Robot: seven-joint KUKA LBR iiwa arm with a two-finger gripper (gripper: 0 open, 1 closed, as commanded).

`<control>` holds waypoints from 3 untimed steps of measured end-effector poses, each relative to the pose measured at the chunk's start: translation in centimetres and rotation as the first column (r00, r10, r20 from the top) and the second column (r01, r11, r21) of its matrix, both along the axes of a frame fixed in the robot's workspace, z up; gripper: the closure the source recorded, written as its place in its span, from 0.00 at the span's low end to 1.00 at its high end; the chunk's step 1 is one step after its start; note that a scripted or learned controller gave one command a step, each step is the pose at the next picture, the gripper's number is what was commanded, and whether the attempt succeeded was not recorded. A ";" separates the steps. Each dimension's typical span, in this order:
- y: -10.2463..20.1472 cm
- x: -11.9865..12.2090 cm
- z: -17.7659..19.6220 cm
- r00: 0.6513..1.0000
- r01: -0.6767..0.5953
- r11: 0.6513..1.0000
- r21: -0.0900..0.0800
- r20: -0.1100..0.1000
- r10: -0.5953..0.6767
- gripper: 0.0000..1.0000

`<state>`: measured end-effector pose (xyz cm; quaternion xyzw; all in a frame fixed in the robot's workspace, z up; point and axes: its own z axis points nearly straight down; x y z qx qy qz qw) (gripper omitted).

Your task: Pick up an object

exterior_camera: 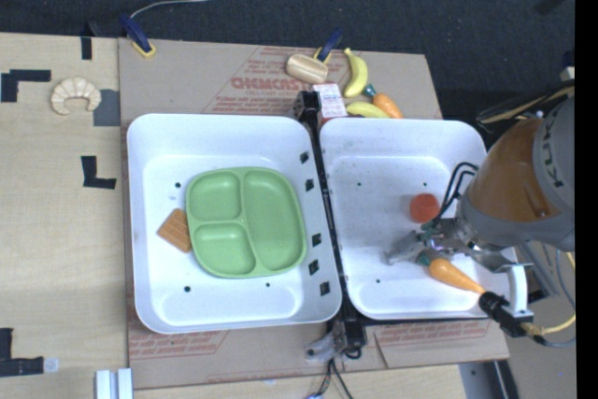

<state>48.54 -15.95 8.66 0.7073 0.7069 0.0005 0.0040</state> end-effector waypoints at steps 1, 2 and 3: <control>0.0 0.0 1.0 1.000 0.001 1.000 -0.001 0.001 -0.001 1.00; 0.0 0.0 1.0 1.000 0.001 1.000 -0.001 0.001 -0.001 0.00; -1.2 0.0 -0.1 1.000 -0.003 1.000 0.007 -0.004 0.003 0.00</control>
